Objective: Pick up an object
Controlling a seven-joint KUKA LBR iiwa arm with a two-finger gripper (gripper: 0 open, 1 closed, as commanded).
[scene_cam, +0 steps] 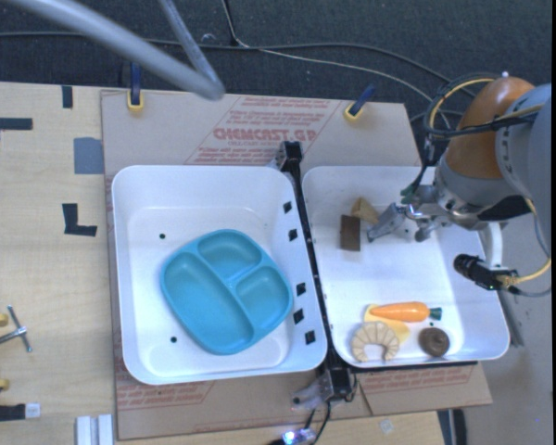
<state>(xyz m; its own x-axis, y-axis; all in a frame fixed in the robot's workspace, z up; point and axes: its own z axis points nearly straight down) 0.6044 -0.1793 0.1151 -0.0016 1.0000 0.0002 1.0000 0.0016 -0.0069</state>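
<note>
My gripper [378, 223] hangs over the upper part of the right bin [463, 276], reaching in from the right with its fingers pointing left. It is open, with nothing between the fingers. A dark brown block [350, 232] lies just to its left, and a tan wedge [363, 209] sits beside the upper finger. Near the bin's front lie an orange carrot [400, 312], a pale croissant [376, 340] and a small brown round piece [434, 341].
A blue divided plate [225, 290] lies in the left bin [130, 248]. A black divider [303, 248] runs between the bins. The grey and orange arm [486, 156] and its cables crowd the right bin's far right side.
</note>
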